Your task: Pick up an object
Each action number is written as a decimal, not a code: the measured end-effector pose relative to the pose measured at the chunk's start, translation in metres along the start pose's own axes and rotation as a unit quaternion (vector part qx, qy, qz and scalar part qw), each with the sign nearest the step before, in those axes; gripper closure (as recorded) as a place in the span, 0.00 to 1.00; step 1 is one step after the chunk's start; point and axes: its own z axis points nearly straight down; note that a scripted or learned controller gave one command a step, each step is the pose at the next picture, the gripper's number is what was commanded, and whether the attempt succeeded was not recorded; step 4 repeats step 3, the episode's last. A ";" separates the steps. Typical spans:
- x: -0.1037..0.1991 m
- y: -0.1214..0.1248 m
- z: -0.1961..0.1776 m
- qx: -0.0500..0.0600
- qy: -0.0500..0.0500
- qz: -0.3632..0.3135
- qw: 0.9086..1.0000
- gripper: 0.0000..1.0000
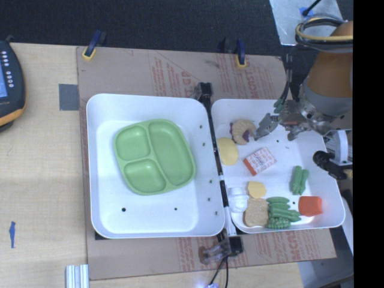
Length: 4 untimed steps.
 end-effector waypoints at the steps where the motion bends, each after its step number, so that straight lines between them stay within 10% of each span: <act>1: -0.007 -0.009 0.110 -0.004 -0.004 0.000 1.000 0.00; 2: -0.007 -0.010 0.097 0.000 -0.001 -0.001 1.000 1.00; 3: 0.065 0.002 0.002 -0.005 0.001 -0.003 1.000 1.00; 4: 0.065 0.002 0.002 -0.005 0.001 -0.003 1.000 1.00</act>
